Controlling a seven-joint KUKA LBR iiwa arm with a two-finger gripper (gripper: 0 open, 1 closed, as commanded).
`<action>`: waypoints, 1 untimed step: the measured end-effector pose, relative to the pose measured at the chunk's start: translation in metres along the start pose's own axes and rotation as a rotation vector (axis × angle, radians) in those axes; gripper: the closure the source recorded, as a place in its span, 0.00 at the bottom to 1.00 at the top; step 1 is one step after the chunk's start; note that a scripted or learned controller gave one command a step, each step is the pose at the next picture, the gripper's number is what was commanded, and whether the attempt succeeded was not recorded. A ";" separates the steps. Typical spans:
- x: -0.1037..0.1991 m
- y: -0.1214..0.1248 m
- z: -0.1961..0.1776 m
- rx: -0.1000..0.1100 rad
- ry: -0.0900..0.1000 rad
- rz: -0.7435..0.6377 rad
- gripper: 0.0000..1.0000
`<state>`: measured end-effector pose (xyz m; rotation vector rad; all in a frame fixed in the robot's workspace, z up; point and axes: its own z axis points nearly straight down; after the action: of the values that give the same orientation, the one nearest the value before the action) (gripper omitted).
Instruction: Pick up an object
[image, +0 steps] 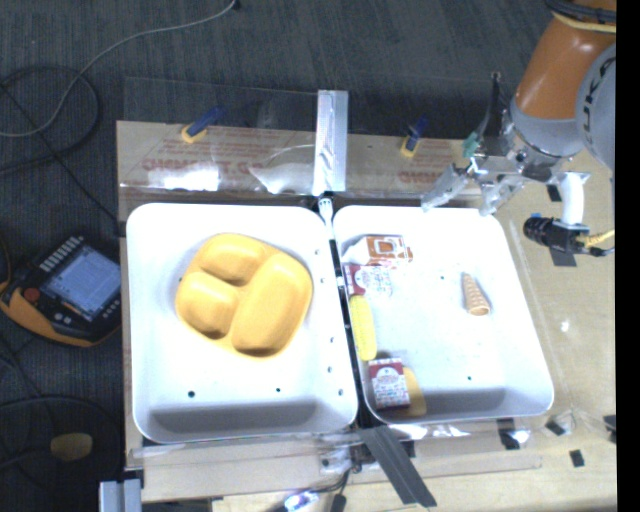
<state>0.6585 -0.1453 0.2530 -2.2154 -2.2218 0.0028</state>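
Hovering above the far right corner of the right bin (520, 300), the hand (478, 185) hangs off the grey arm (560, 70) with nothing between its fingers; whether they are spread or pinched I cannot tell, since the metal parts blur together at that spot. Nothing has been picked yet, so the step in hand is choosing a target and coming down on it. My judgement is that the small cone (475, 294) is the best pick: it lies alone on bare white floor in the right half of the right bin, well apart from everything else, nearest the hand, and narrow enough for two fingers to close across its short side. The arm should line its fingers across the cone, not along it, and descend straight so the tapered shape does not squirt out. By count, the right bin also holds three small printed packets: one (385, 248) at the far left corner, one (372, 281) just beside it, and one (388, 385) at the near wall. A yellow banana-like piece (362, 325) lies along the divider, too close to the wall for easy finger room. The left bin (160, 390) holds one large yellow lumpy thing (243, 293), likely too wide to grip. Two bins sit on the bench (580, 350).
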 end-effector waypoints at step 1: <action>0.025 0.010 0.116 0.000 -0.002 -0.182 0.00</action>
<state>0.6681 -0.1196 0.1369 -2.0047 -2.4155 0.0053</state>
